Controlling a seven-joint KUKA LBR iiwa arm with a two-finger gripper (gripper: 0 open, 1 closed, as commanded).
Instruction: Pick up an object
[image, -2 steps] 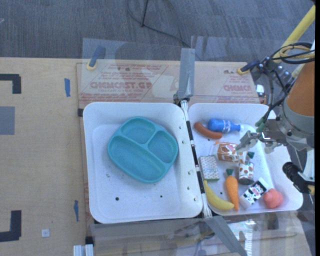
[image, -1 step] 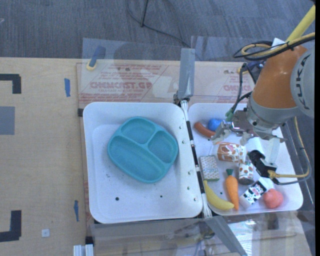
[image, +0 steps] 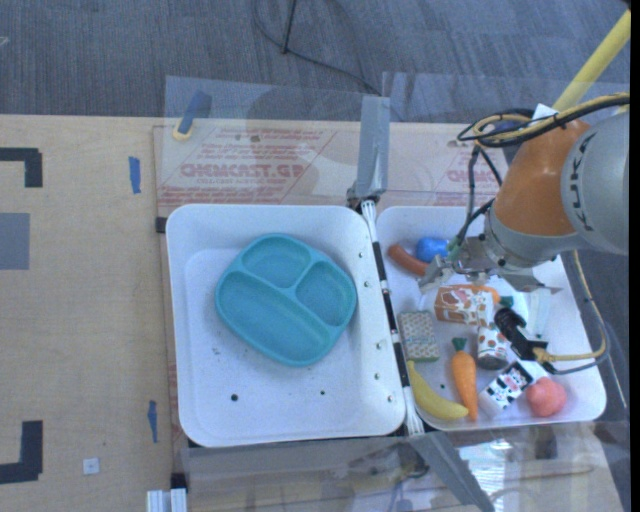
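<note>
I judge I'm reaching: my gripper (image: 462, 262), grip state indiscernible, hangs over the orange-and-white carton (image: 465, 303) right of centre; next, descend squarely.

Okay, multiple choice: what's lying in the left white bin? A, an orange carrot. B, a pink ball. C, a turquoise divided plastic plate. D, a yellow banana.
C: the turquoise divided plastic plate lies alone in the left white bin, while the yellow banana, orange carrot and pink ball all lie in the right white bin.
</note>
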